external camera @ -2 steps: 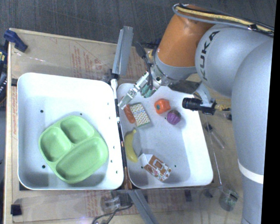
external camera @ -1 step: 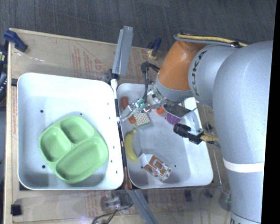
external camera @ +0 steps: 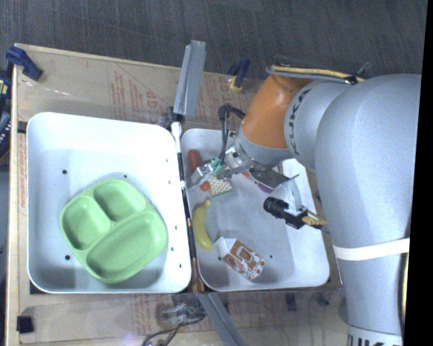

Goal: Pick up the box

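At five o'clock in the smooth white right bin (external camera: 310,267) lies the small rectangular printed cardboard box (external camera: 241,258), beside a curved yellow banana (external camera: 202,227); the jaws (external camera: 218,169) sit at eleven o'clock.

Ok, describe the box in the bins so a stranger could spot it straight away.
Look in the right-hand shallow white bin, at its near edge. There a small white and brown printed carton lies flat, just right of the yellow banana. It is the one straight-edged, boxy item among the things there.
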Available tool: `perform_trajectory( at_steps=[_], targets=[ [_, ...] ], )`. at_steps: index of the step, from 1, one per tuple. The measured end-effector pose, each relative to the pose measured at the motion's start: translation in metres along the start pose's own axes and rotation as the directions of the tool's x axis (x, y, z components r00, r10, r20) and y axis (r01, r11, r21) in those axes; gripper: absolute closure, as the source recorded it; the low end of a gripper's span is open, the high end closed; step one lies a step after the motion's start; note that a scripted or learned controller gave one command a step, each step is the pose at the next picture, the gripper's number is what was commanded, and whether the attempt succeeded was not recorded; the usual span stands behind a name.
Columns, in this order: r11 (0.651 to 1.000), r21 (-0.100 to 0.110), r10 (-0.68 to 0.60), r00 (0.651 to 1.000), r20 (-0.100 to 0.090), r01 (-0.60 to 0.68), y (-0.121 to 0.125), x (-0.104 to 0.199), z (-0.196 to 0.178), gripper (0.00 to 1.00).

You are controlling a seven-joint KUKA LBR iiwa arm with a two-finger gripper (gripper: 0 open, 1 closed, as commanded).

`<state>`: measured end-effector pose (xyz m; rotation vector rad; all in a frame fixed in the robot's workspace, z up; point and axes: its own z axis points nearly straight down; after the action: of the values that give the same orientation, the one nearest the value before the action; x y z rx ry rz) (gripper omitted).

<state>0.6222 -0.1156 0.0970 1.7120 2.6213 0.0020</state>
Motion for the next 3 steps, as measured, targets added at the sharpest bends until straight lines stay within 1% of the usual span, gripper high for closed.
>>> perform_trajectory(
  at_steps=[1,2,3],
  targets=[
    [1.0,-0.002,-0.004,1.0,0.001,0.004,0.002,0.0,-0.012,1.0],
    [1.0,-0.002,-0.004,1.0,0.001,0.004,0.002,0.0,-0.012,0.0],
    [1.0,-0.004,-0.007,1.0,0.002,0.007,0.002,0.0,-0.022,1.0]
  ],
)
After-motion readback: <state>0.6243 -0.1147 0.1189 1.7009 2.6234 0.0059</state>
